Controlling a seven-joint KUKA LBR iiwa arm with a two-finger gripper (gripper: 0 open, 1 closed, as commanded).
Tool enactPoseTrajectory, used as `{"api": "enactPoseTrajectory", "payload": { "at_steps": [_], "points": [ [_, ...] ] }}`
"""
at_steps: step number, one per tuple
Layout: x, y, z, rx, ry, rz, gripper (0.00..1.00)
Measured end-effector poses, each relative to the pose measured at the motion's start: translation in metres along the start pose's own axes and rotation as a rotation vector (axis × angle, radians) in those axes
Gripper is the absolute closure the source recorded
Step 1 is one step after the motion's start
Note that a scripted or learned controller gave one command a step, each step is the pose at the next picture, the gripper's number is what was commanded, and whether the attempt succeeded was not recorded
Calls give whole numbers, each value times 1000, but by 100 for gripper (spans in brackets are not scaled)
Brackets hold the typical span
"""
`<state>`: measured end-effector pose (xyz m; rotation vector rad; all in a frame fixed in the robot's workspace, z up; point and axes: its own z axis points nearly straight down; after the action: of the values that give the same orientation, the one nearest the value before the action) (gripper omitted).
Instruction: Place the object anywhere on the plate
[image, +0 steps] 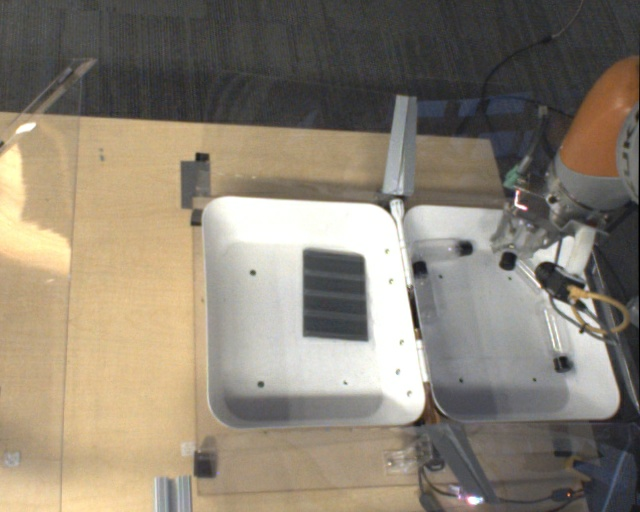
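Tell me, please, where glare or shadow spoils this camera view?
In the camera view, glare washes the bench's left edge; a soft shadow darkens the left bin's near wall; the gripper looks blurred and small.

Dark carpet (250, 50) behind; pale wood bench (110, 330) (glare at left edge).

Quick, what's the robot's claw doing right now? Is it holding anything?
Gripper: above the far right corner of the right bin; whether it is open, shut or holding something cannot be told.
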<state>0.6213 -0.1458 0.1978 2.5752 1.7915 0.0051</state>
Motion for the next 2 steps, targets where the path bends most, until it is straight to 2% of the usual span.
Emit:
{"api": "enactPoseTrajectory", "payload": {
  "at_steps": [1, 2],
  "points": [
    [99, 16, -35, -1, 2, -130, 100],
    [166, -10, -52, -1, 3, -344, 100]
  ]
}}
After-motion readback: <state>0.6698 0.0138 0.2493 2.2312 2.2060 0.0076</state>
